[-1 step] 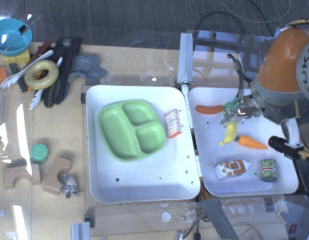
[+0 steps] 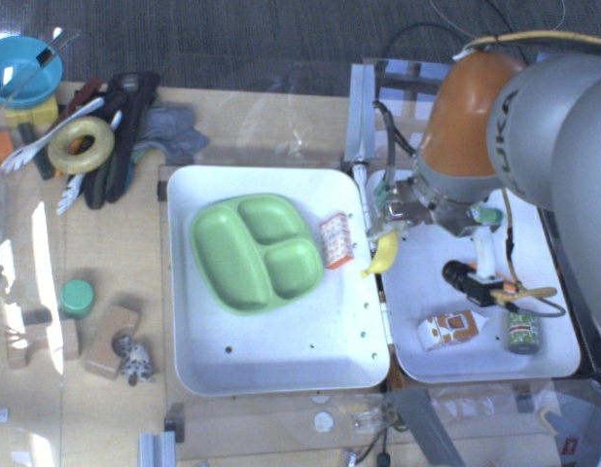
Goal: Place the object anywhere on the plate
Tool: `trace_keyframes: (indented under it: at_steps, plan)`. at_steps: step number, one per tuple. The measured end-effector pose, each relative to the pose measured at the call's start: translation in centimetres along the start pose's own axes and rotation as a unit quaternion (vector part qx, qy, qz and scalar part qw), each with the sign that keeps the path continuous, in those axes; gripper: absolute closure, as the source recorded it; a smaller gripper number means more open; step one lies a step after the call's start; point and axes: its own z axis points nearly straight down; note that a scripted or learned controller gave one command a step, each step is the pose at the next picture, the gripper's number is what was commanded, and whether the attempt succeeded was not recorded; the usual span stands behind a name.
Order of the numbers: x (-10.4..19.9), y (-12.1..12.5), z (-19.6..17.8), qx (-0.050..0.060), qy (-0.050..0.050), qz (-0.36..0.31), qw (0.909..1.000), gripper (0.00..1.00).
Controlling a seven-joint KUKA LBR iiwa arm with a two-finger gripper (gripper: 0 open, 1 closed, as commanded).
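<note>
Between two bins: gripper (image 2: 383, 232) over one banana (image 2: 383, 253), grip state unclear. Left bin (image 2: 281, 358): one green plate (image 2: 257, 251), one packet (image 2: 336, 240). Right bin (image 2: 553, 353): one carton (image 2: 449, 330), one can (image 2: 521, 331).

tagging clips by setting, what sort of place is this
Most likely a robot lab test bench, not a home kitchen: two shallow white bins sit side by side, a grey and orange arm reaches over them, and toy-like props such as a green divided plate and a small banana lie about.
</note>
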Motion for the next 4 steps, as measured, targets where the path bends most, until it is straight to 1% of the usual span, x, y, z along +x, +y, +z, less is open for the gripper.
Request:
trace_keyframes:
  at_steps: [1, 2, 3, 4]
  plan:
    - [8.3, 1.0, 0.0, 0.0, 0.001, -0.008, 1.0, 1.0]
    - [8.2, 1.0, 0.0, 0.0, 0.0, -0.008, 1.0, 0.0]
    - [8.3, 1.2, -1.2, -0.003, 0.001, -0.011, 0.9999, 1.0]
    - [14.9, 2.1, 6.5, 0.003, 0.0, 0.268, 0.9635, 1.0]
